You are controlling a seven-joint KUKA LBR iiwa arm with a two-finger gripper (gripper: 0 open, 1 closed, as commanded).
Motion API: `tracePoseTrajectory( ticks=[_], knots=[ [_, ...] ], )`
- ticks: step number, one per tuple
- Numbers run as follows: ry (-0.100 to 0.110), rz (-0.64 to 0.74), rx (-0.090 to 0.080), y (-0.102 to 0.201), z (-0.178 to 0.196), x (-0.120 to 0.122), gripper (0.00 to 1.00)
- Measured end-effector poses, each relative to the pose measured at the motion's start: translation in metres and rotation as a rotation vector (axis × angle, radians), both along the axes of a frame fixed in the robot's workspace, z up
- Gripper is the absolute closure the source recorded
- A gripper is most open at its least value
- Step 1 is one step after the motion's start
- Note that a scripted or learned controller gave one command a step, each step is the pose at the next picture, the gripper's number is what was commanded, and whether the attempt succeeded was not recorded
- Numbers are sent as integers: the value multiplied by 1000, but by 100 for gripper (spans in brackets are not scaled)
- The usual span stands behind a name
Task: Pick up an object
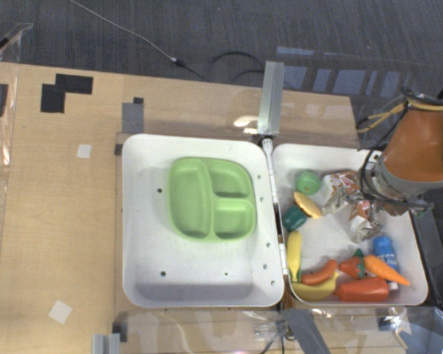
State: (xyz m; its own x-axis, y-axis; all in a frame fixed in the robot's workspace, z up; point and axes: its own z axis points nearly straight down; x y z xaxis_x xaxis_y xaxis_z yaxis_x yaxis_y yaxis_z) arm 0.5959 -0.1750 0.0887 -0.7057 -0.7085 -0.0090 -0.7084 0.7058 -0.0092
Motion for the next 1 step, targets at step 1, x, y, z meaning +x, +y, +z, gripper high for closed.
tracePoseTrajectory(
  ticks=[1],
  knots=[
    [-1, -7, 1, 44, 0, 12, 0]
  ],
)
